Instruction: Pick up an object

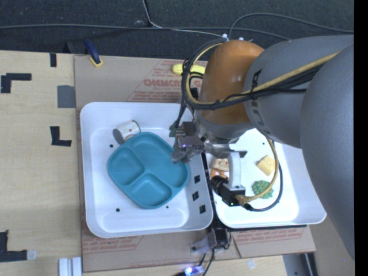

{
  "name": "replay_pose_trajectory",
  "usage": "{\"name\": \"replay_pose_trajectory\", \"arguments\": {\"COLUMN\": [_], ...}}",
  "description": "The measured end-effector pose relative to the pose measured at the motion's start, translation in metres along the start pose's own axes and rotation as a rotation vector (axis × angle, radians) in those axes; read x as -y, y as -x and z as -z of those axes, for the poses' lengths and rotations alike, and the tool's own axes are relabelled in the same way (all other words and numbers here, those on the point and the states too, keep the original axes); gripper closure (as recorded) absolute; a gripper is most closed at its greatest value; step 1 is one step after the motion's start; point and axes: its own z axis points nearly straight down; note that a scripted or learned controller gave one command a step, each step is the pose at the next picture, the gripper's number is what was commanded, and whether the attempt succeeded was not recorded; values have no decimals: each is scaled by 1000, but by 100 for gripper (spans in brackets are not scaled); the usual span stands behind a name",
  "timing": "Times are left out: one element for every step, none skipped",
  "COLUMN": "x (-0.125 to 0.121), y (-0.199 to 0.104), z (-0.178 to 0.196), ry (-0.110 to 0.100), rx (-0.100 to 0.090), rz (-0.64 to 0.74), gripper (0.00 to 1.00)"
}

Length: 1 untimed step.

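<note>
Two bins [92,154] hold a blue tray [146,168], a cup [126,131]; gripper [183,148] state unclear

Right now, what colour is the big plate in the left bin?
Blue-teal plate, clear in the camera view.

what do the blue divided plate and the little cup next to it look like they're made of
Blue divided plate: likely moulded plastic, with uniform matte teal colour and soft rounded compartment edges. Little cup: possibly metal or glossy plastic, greyish with a bright sheen; it's too small to be sure.
</note>
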Motion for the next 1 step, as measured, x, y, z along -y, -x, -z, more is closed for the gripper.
{"name": "replay_pose_trajectory", "arguments": {"x": [0], "y": [3], "z": [0], "ry": [0], "rx": [1], "rz": [-4], "gripper": [0]}}
